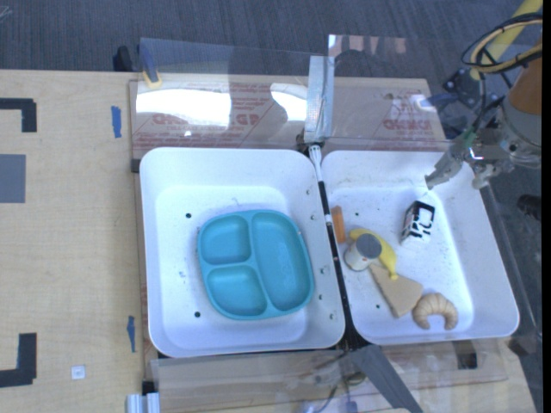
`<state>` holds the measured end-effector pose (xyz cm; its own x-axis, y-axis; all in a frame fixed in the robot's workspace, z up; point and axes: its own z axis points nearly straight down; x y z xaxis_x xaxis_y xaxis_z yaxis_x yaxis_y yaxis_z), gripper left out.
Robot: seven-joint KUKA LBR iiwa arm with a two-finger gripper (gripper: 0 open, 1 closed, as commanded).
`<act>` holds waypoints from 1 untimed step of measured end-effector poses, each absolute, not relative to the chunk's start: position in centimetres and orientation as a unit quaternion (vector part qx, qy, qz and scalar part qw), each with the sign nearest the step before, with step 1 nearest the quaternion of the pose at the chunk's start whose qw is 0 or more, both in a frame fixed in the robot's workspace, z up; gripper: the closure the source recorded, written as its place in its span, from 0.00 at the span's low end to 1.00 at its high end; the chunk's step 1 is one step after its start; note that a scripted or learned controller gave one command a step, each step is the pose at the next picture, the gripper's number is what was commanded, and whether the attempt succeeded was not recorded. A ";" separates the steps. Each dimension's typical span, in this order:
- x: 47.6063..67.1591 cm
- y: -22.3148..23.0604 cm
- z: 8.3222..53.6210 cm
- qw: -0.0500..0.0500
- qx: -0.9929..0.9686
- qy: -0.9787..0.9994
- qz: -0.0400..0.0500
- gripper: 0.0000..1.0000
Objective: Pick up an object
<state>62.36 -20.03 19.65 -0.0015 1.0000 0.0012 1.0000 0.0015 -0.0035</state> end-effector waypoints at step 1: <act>61.1 -19.3 10.3 0.003 -0.699 -0.715 0.002 0.00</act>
